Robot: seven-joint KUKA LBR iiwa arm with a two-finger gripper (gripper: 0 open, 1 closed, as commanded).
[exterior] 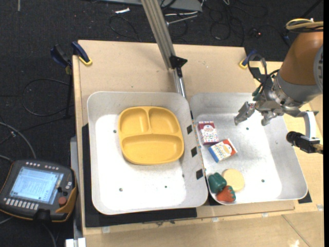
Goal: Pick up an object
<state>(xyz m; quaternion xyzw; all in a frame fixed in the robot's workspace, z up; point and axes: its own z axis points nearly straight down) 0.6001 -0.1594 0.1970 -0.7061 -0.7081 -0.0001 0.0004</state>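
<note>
In the right bin [277, 153] lie a small red and white box [207, 132], an orange, white and blue carton [222, 150], a tan round disc [234, 177], a green pepper-like toy [216, 180] and a red toy [226, 193]. My gripper [254, 117] hangs over the bin's far part, to the right of the red box and apart from it. Its fingers are spread open and nothing is between them.
The left bin [103, 153] holds a yellow divided plate [151, 135]. A metal pole [162, 32] slants up from between the bins. A teach pendant [36, 189] lies off the bench at the lower left. Clamps sit at the bench's far corners.
</note>
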